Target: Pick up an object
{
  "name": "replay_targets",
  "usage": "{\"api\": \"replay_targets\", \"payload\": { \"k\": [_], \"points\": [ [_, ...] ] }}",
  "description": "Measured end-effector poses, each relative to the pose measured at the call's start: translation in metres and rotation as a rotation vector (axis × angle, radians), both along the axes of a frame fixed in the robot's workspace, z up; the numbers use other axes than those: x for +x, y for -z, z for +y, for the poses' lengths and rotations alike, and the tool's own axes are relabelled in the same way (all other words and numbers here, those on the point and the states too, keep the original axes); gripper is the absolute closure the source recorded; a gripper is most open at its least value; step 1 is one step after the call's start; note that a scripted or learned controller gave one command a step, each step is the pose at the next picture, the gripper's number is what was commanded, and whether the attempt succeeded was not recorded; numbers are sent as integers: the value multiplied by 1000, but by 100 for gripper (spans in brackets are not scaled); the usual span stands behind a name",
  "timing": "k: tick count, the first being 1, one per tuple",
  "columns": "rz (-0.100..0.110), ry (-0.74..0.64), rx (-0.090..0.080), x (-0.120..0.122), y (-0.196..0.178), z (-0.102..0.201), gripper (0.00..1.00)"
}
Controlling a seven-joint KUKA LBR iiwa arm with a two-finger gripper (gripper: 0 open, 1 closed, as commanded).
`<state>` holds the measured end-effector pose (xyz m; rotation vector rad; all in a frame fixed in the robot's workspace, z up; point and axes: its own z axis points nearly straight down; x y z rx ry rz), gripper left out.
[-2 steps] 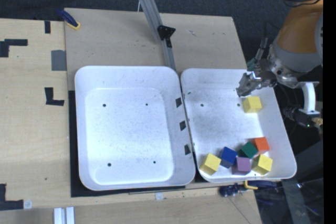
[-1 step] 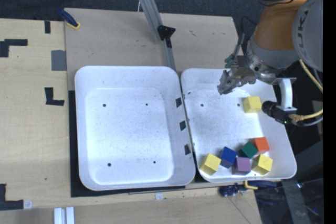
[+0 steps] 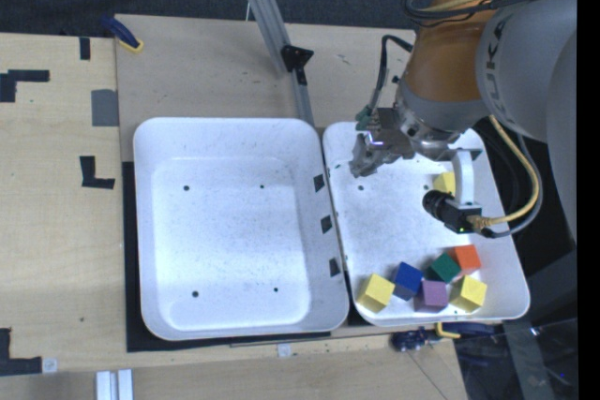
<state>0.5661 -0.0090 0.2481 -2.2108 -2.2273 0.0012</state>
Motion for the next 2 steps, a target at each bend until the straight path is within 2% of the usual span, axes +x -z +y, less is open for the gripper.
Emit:
{"api": "replay_targets", "payload": {
  "k": [2],
  "points": [
    [-1, 1, -1, 0, 4, 98, 100]
  ]
}}
